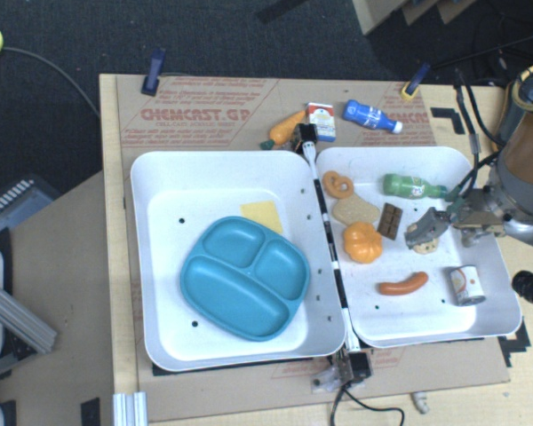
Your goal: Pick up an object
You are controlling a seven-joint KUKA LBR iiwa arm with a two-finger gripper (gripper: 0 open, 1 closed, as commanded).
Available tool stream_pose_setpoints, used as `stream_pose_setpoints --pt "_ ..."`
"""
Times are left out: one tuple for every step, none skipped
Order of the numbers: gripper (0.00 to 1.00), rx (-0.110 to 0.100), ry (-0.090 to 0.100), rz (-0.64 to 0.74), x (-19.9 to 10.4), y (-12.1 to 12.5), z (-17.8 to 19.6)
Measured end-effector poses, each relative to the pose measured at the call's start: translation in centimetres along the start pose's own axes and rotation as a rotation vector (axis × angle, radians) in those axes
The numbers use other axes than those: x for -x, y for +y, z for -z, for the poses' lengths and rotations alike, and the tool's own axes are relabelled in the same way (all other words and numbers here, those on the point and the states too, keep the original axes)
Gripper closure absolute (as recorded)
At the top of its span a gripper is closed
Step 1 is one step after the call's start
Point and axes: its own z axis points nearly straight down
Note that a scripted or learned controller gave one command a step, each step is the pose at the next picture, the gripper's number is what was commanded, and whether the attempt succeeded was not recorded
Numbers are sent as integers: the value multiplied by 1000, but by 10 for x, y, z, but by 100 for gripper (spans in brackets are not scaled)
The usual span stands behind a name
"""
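The tool (424,231) hangs in the right bin (489,322), just right of the chocolate bar (389,220), over a small cookie (425,246); I cannot tell its state. The cookie looks light, stiff and crumbly; I would take it gently across its edges. Beyond the bins, the brown sheet on the counter (195,112) reads "CHEMCAST GP".

Plate (244,278) in left bin (151,193) — sausage (401,283) in right bin (489,313).
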Motion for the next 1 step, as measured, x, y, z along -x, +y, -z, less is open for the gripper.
stream_pose_setpoints --pt "0 0 0 0 12 66 -116"
